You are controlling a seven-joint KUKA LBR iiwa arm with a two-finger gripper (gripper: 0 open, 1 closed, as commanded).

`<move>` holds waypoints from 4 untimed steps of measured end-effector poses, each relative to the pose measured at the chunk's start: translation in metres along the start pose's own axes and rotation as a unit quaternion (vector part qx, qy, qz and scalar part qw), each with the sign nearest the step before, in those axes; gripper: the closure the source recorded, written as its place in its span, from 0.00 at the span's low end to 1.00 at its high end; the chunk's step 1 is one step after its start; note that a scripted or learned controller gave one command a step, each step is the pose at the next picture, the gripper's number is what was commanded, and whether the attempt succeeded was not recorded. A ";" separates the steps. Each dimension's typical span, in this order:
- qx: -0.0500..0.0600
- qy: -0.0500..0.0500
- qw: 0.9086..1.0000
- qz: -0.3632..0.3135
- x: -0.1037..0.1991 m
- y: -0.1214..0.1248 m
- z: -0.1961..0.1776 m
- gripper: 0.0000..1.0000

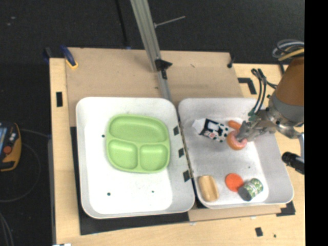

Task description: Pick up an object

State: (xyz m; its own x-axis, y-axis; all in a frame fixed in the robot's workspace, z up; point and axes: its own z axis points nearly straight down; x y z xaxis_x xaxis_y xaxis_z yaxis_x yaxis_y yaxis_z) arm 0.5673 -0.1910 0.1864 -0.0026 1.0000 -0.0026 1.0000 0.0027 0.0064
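Left bin [92, 188]: green tray [138, 143] sits flat near its centre, three compartments, one long on the 12 o'clock side, two smaller on the 6 o'clock side. A few small dark specks on the bin floor at 6 to 7 o'clock of the tray.

Pole [148, 40]: grey metal extrusion runs from top centre down at a slant to the seam between the bins, black bracket partway along.

Right bin [266, 158]: touches the left bin along the seam, black clips on the shared edge.
- Carton [212, 129]: white with black and blue print, lying on its side in the upper-left part of the bin.
- Ring [237, 141]: pink-orange, donut shape, just beside the carton at its 4 o'clock. A small orange piece [234, 124] sits at 12 o'clock of the ring, close to the carton's right end.
- Bread [208, 187]: tan roll, lower-left of the bin, long axis roughly 12 to 6.
- Orange disc [233, 181]: at 3 o'clock of the bread, apart from it.
- Can [251, 188]: green with a dark end, on its side, touching or nearly touching the disc at its 4 o'clock.

Gripper [245, 135]: low over the ring, tips at the ring's 1 to 2 o'clock edge and overlapping it. Can't tell whether the fingers are apart or closed, or whether the ring is between them. Arm comes in from 3 o'clock, orange band above the grey wrist, cables looping at 12 o'clock of it.
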 end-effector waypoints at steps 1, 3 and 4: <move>0.000 0.000 1.000 0.001 -0.010 -0.003 -0.053 1.00; 0.003 0.001 1.000 -0.002 0.031 0.011 -0.061 1.00; 0.003 0.001 1.000 -0.002 0.080 0.020 -0.050 1.00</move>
State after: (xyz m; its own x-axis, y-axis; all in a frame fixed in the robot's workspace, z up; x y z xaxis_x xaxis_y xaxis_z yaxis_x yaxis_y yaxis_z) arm 0.5870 -0.1105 0.2368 -0.0063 1.0000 -0.0001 1.0000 0.0063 0.0012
